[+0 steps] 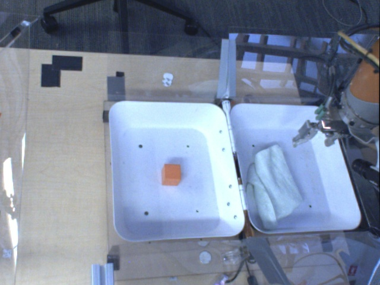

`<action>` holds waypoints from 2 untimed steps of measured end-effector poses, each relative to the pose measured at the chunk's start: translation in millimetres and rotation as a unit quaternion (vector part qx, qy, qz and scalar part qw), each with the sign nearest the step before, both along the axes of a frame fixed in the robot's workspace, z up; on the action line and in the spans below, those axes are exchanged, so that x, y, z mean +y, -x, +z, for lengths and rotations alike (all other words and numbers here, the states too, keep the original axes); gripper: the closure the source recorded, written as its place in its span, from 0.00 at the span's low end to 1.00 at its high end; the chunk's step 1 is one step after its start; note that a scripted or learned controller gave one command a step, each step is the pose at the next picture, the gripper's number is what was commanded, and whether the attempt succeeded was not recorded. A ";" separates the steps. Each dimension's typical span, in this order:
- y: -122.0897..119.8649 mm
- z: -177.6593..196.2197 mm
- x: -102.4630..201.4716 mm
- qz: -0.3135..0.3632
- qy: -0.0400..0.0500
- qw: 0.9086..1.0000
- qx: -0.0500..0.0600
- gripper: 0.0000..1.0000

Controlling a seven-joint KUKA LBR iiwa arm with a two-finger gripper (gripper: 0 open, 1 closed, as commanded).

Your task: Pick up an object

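camera view: two shallow white bins sit side by side on a light wooden bench (65,177). both look like smooth plastic with round corners and a few small dark dots on the floor.

the left bin (127,159) has one small orange cube (171,174) near the middle of its floor. the cube looks hard, with flat sides and sharp edges. it sits alone, well apart from the walls.

the right bin (332,212) has a white cloth (275,186) lying in its left half. the cloth looks soft and fluffy, like a towel, and is folded into a long lumpy roll that lies at a slant.

the gripper (313,132) comes in from the right, over the top right part of the right bin. it is grey metal, with an orange band on the arm behind it. its two thin fingers are spread apart, with nothing between them. it is up and to the right of the cloth, not touching it.
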State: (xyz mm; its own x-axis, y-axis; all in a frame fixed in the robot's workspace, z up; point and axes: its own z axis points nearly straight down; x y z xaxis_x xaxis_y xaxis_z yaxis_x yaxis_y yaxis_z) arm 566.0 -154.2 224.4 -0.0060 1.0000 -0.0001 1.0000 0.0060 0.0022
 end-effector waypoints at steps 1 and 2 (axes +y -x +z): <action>-40.9 -125.7 -5.9 0.062 0.000 0.998 -0.001 0.00; -42.8 -114.0 -5.1 0.062 0.000 0.998 -0.004 1.00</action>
